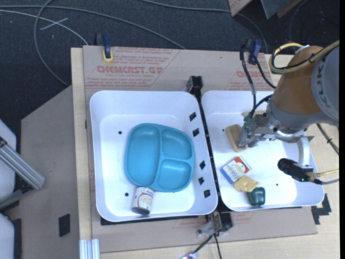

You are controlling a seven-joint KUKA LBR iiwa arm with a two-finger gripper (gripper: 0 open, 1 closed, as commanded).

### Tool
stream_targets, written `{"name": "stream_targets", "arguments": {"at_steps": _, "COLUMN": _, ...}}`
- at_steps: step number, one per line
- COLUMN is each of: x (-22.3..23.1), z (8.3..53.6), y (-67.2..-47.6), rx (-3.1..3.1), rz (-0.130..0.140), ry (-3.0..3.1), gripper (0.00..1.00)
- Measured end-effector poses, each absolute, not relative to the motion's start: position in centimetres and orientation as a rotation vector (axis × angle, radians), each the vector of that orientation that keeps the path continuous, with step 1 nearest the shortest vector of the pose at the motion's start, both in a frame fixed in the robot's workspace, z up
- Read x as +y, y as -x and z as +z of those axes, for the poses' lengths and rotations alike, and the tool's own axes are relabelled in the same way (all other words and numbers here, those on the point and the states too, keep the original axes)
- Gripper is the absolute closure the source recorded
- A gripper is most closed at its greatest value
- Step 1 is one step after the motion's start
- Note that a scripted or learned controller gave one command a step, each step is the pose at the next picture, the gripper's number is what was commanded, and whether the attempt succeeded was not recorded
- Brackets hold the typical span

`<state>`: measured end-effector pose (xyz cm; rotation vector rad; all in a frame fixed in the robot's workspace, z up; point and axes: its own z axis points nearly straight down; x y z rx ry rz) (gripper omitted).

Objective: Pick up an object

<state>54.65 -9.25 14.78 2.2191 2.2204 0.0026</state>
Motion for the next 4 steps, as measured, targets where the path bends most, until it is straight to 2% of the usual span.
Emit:
{"name": "stream_targets", "arguments": {"at_steps": 2, "x": -9.1, "z": 26.5, "y": -54.9, "rx": 2.219, "rz": 0.007, "ry": -2.216, "gripper": 1.0}}
{"name": "stream_targets", "arguments": {"at_steps": 3, "x": -4.8, "z": 24.8, "y": -56.6, "rx": 2.227, "rz": 0.001, "ry": -2.217, "gripper": 1.0}}
{"name": "stream_targets", "arguments": {"at_steps": 4, "x": -0.5, "z": 24.6, "y": -59.9, "rx": 2.225, "rz": 0.004, "ry": -2.216, "gripper": 1.0}}
